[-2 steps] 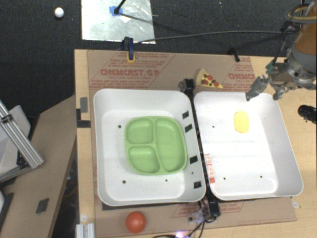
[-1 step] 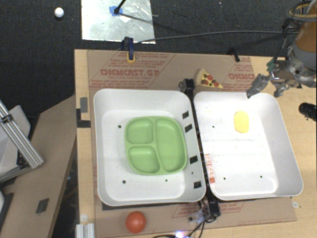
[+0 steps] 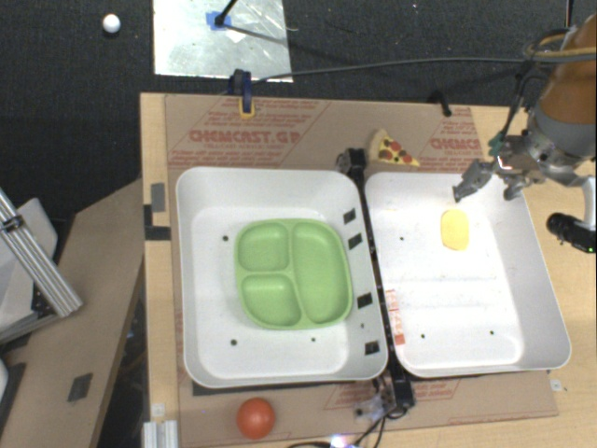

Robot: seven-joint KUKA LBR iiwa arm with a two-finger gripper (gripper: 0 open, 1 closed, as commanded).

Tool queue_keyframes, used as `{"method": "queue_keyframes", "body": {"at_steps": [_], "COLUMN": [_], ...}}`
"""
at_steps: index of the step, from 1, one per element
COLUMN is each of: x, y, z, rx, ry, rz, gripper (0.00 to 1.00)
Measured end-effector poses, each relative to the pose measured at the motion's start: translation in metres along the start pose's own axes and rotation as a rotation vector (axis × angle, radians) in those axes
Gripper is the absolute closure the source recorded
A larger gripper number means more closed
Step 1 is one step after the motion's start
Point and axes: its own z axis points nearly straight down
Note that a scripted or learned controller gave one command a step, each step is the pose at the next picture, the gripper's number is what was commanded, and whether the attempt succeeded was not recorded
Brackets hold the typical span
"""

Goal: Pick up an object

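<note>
The yellow object [image 3: 454,230], one small oblong lump, lies in the upper middle of the right bin [image 3: 522,343], alone on the white floor there.

At the far left, one small white ball [image 3: 111,23] sits on the dark surface beyond the bench, and beside it lies one sheet of silvery foil [image 3: 220,28] with a blue clip on it. A second blue clamp [image 3: 242,90] grips the top edge of the brown cardboard sheet [image 3: 280,129] under the bins; the cardboard carries red print that reads "CHEMCAST GP", repeated near its right corner.

There are two white bins. The left bin [image 3: 205,343] holds one green divided plate [image 3: 293,273] with three compartments, set near its middle. Below this bin, on the cardboard's front edge, rests one orange-red ball [image 3: 256,417].

Above the seam between the bins, one toy pizza slice [image 3: 393,149] lies on the cardboard, outside both bins.

At the right, the gripper [image 3: 492,181] hangs over the upper right part of the right bin, up and to the right of the yellow object and apart from it. Its two fingers stand spread, with nothing between them.
</note>
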Motion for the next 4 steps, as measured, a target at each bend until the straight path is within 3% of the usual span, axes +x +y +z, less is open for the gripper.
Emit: {"method": "queue_keyframes", "body": {"at_steps": [1,2,3,4], "x": [0.006,0.009,0.009,0.007], "y": [0.009,0.000,0.002,0.013], "z": [0.051,0.100,0.086,0.036], "rx": [0.001,0.002,-0.003,-0.007], "ry": [0.001,0.001,0.000,-0.001], "rz": [-0.003,-0.001,-0.001,-0.003], "gripper": [0.00,0.00,1.00,1.00]}}
